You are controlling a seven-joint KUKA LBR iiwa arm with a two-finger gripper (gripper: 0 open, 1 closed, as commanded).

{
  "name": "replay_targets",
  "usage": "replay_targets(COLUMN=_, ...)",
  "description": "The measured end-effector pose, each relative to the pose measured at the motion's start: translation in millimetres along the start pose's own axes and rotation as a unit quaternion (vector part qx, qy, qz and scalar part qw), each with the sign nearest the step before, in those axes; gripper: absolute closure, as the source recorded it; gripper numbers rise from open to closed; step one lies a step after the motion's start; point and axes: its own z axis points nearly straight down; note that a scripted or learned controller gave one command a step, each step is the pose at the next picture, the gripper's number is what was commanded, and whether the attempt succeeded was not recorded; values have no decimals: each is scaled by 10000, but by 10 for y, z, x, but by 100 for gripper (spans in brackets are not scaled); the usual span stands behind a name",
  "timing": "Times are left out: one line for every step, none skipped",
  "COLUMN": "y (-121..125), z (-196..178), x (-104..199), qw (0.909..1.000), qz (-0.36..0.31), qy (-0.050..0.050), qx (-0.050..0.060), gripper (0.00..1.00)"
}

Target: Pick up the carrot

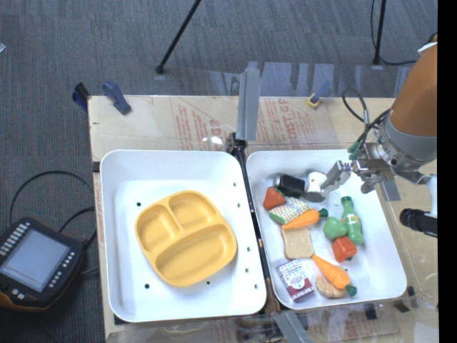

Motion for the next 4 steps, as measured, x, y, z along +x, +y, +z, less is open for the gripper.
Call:
replay_targets(y=-47, z=700, x=-95, qw=9870, qz=-1607, qy=13, qx=16, gripper=0)
replay_targets(y=32, z=989, x=339, qw=9463, qz=-3233, qy=11, qx=8, gripper=0)
replay_targets(y=246, z=1778, x=-84, qw=9446, qz=-3281, qy=-8, qx=-41, gripper=0)
replay_targets(y=-462, z=1073, x=-707, qw=9598, qz=-2806, qy=-16, qx=-27, gripper=0)
